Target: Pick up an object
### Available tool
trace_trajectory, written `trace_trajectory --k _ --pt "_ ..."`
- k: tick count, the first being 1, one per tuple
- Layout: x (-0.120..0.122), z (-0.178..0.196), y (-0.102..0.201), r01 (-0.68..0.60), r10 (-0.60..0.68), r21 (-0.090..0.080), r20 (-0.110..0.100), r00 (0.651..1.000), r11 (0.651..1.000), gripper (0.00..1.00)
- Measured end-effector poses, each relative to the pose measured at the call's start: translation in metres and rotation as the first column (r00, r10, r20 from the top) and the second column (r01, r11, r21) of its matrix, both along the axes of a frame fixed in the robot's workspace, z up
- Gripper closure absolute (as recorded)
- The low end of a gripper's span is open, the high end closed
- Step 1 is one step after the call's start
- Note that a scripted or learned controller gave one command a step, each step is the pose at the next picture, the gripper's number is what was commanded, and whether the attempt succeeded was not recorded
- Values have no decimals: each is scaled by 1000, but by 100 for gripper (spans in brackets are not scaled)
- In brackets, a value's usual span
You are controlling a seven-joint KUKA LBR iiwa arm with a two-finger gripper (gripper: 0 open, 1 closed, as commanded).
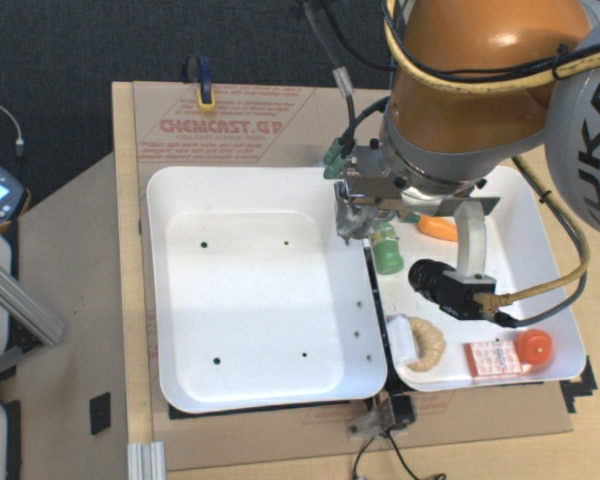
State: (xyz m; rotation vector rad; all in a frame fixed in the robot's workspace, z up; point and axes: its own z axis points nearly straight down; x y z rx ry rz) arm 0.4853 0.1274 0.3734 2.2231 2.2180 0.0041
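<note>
Green object (387, 253), under the gripper (365, 223) at 10 o'clock in the right bin (555, 268); whether it is held, cannot tell. Also inside: orange piece (439, 228), tan piece (429, 345), red-white packet (495, 359), red ball (534, 346).

Overhead slant onto both bins (160, 208)

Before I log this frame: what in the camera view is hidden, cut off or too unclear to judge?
- Gripper: the wrist hides most of it; its grip state is unreadable.
- Green object: its top sits under the gripper, so contact is unclear.
- Orange piece: partly hidden behind the arm's hardware.
- Red-and-white packet: its print is too small to read.
- Right bin: the arm covers its far half.
</note>
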Motion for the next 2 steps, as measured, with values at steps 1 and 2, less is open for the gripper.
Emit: trace_trajectory --k 1,2 --pt "2 8 2 -2 2 0 0 1000 1000 100" --pt "-6 171 -43 2 -2 3 19 1000 1000 100"
